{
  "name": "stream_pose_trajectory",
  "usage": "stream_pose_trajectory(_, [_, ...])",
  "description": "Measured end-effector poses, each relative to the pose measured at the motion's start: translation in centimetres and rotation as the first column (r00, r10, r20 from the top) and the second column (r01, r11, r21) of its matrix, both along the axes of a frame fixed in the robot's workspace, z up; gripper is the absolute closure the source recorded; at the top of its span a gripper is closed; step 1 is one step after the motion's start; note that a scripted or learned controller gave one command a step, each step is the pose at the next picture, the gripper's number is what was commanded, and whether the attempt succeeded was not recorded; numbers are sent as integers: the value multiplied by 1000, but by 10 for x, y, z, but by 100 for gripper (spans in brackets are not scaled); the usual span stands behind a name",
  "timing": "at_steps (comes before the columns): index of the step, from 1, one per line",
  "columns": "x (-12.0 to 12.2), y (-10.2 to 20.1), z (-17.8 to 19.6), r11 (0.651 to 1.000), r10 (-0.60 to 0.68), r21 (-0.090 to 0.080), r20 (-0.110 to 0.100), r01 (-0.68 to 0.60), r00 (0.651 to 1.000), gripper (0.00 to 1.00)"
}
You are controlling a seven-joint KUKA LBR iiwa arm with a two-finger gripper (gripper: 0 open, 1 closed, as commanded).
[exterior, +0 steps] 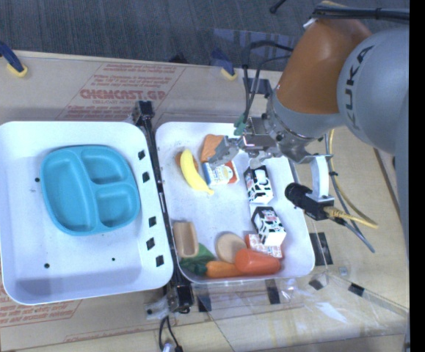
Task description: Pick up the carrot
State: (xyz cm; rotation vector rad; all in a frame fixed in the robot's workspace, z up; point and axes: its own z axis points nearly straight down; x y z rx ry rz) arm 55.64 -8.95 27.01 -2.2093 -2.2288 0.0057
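Observation:
The carrot point(222, 270), orange with a green leafy top at its left end, lies along the near wall of the right bin point(300, 218), close to the bin's front left corner. My gripper point(232, 147) hangs over the far part of that bin, above a small red and blue carton point(220, 174) and an orange wedge point(211, 146). It is well away from the carrot, with about half the bin's length between them. The wrist and its fittings hide the gripper's tips.
A red vegetable point(257, 261) touches the carrot's right end, with a tan round piece point(230, 246) and a bread slice point(185, 238) just behind. A banana point(192, 170) and two cow-patterned cartons point(258, 184) point(269, 226) also lie there. The left bin point(6, 218) holds a blue divided plate point(91, 189).

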Motion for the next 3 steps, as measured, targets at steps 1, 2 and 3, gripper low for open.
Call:
stream_pose_trajectory(1, [58,29,-52,1000,13,-1,-4,-13,1000,0])
stream_pose_trajectory(2, [101,30,-19,1000,3,1,7,-3,1000,0])
stream_pose_trajectory(3, [91,30,-80,986,169,1,-1,-169,986,0])
